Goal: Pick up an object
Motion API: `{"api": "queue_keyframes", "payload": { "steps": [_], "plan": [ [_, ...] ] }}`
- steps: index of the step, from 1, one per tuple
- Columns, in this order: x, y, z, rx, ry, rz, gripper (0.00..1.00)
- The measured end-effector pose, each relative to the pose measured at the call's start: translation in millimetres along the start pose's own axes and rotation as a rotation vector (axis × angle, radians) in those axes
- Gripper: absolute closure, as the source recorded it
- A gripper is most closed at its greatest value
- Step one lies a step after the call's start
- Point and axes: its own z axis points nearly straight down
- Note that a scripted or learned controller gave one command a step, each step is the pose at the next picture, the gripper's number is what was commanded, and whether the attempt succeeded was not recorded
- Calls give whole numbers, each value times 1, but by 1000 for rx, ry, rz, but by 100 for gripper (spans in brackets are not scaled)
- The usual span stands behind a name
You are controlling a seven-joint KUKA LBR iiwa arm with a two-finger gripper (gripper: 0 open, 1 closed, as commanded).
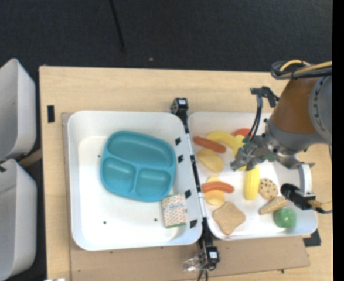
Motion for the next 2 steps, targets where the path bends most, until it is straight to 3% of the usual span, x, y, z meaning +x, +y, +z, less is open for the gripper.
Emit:
{"api": "queue_keyframes", "payload": {
  "steps": [1, 2],
  "plan": [
    [-2, 4, -63, -4, -1, 1, 100],
    [-3, 5, -90, -1, 0, -1, 100]
  ]
}}
